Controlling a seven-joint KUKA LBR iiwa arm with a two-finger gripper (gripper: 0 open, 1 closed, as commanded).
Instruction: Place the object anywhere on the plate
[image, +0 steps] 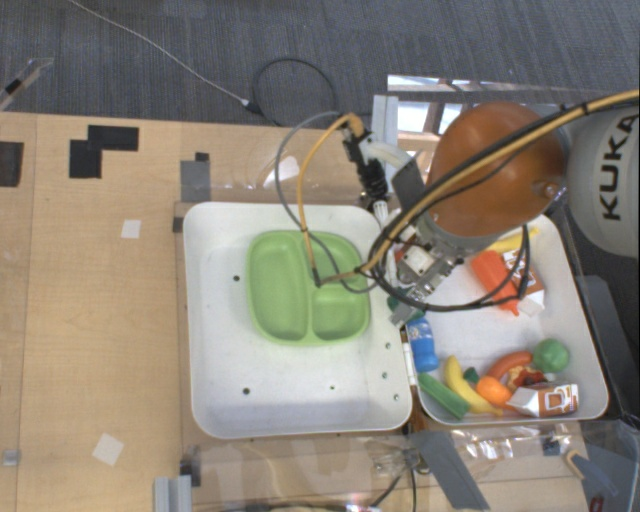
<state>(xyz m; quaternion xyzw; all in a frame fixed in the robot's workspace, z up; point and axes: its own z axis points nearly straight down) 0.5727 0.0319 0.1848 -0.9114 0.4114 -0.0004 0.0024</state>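
A light green two-compartment plate (300, 290) lies in the left white bin (230, 390), and I see nothing on it. My gripper (405, 298) hangs under the orange wrist band, over the divide between the two bins, just past the plate's right edge. The wrist and cables hide its tips. A small blue bottle (423, 346) lies directly below the gripper at the left side of the right bin (590, 370). Whether the gripper touches the bottle I cannot tell.
The right bin holds several toy foods: a green cucumber (441, 396), a banana (462, 384), an orange carrot (491, 390), a green ball (550, 354), an orange carton (498, 272) and a small box (548, 401). Cables (300, 200) loop over the plate's back edge.
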